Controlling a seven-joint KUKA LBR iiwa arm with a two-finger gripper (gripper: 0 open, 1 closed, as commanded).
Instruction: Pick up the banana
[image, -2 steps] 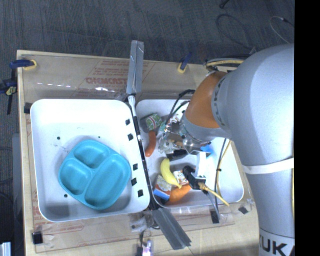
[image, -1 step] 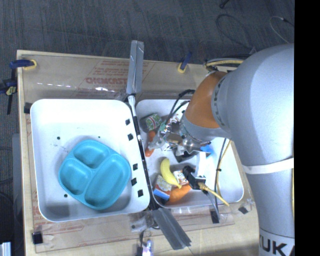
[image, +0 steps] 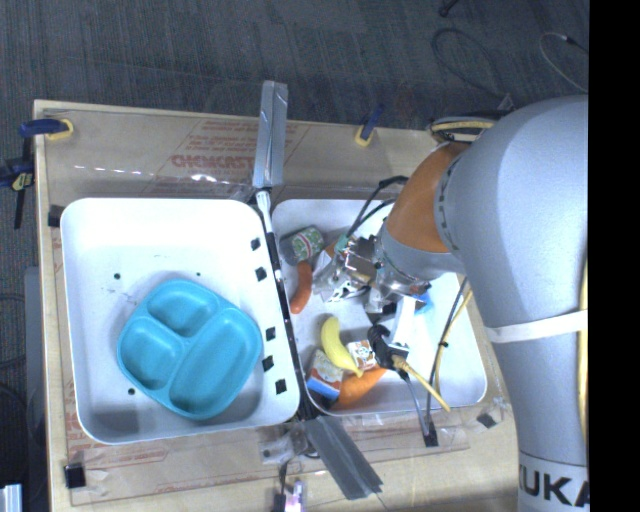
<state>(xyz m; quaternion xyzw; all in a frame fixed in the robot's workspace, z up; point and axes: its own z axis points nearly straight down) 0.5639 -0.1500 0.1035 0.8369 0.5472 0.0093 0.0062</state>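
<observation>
My gripper (image: 345, 275) hangs low in the right bin (image: 462, 375); whether it is parted or closed I cannot tell. The banana (image: 335, 343) lies just below it, beside a carrot (image: 360, 385). I should descend squarely over the banana's middle.

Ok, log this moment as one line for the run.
task: pick up banana | banana: lying in right bin, not held | gripper: above bin, beside banana

Bright, even light; mild softness
</observation>
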